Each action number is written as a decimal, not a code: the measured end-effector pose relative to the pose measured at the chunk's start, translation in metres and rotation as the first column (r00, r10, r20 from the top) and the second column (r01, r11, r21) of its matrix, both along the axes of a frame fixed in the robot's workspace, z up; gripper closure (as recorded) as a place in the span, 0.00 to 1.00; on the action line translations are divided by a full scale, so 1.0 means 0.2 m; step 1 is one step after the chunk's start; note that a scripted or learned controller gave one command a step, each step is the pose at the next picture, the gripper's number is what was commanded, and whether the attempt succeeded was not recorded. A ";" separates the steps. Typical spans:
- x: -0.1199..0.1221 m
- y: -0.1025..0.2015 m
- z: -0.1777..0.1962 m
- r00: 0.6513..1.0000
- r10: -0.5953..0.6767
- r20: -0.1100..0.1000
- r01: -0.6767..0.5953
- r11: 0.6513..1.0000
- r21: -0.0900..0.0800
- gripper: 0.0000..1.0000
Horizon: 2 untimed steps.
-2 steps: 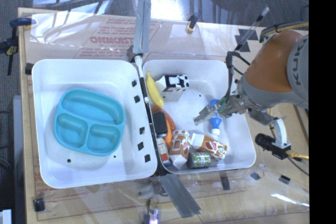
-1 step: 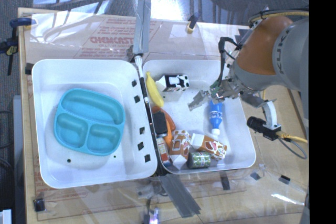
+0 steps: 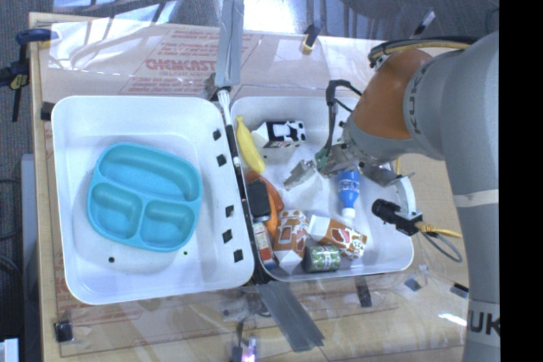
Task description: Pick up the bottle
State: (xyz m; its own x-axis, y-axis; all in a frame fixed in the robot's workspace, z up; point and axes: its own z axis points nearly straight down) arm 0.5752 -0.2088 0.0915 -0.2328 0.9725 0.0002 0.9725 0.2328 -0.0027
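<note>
While the claw [image 3: 333, 158] sits at the bottle's [image 3: 348, 189] top, spread or clamped, I can't tell. Cartons [image 3: 293, 231] crowd just beyond; a glancing grip could roll it away.

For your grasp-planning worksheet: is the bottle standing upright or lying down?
Lying down: the bottle rests lengthwise on the right bin's floor, blue cap toward the arm.
</note>
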 end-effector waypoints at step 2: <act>-0.08 0.00 0.00 0.968 0.251 0.001 -0.251 0.968 0.001 0.00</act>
